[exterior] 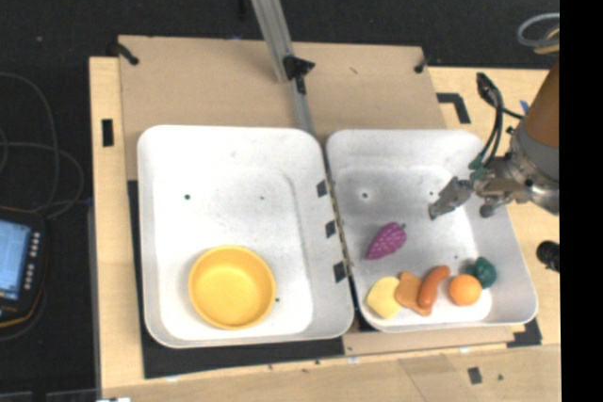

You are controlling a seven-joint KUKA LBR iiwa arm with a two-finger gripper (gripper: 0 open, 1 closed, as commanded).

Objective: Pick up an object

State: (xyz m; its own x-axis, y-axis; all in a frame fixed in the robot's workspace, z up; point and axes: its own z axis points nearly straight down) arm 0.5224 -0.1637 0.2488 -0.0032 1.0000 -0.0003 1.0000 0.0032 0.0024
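Camera view: picking not done yet. Gripper (462,199) at right of frame, over right bin (405,155), fingers spread, pinching nothing. All toys lying low in that bin: one purple grape bunch (386,240), one yellow lemon (382,297), one orange carrot (409,290), one red sausage (433,285), one orange ball (464,289), one green piece (484,271). One yellow bowl (232,286) in left bin (226,165). Two bins.

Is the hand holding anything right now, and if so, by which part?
Nothing is held. The hand hangs above the right bin, with no item between its fingers; the purple grape bunch lies below it, apart.
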